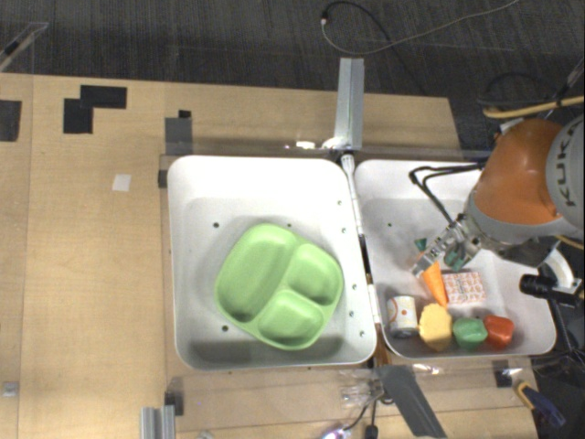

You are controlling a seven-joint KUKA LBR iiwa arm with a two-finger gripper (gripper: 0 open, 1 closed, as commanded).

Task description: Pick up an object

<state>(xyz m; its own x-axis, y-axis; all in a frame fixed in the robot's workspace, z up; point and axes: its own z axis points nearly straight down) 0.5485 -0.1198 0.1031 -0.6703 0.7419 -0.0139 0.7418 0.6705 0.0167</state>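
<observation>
I count two white bins — left bin (pixel 183 245) holds one green divided plate (pixel 279 284). In the right bin (pixel 393 199), six items: carrot (pixel 433 284), patterned packet (pixel 464 287), small can (pixel 403 312), yellow (pixel 436 326), green (pixel 469 333), red (pixel 499 329). Gripper (pixel 445 251) sits just above the carrot — I can't tell its opening.

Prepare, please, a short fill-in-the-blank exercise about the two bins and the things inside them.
1. The green divided plate lies in the ____ bin.
2. The gripper is over the ____ bin.
3. Just below the gripper lies a toy carrot whose colour is ____.
4. The plate has ____ compartments.

Missing words: left; right; orange; three
</observation>
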